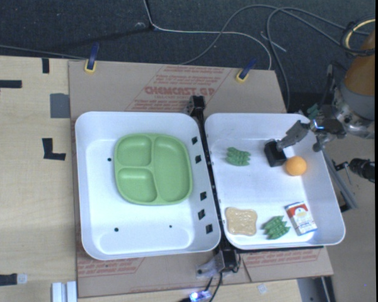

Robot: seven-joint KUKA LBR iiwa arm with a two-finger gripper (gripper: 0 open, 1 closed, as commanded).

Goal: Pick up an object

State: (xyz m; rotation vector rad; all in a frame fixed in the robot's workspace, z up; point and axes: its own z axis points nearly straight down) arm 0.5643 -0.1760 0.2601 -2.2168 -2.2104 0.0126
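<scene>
Camera view: the gripper (316, 137) is positioned over the upper right corner of the right bin (255, 187), and whether it is spread or closed cannot be determined. An orange ball (295, 166) is located just below it on the bin floor, with a green toy vegetable (238, 157) to the left, and a toast slice (240, 221), a second green piece (276, 227) and a red-and-white carton (300, 218) along the near wall. A green divided plate (154, 169) is contained in the left bin (88, 187).
</scene>
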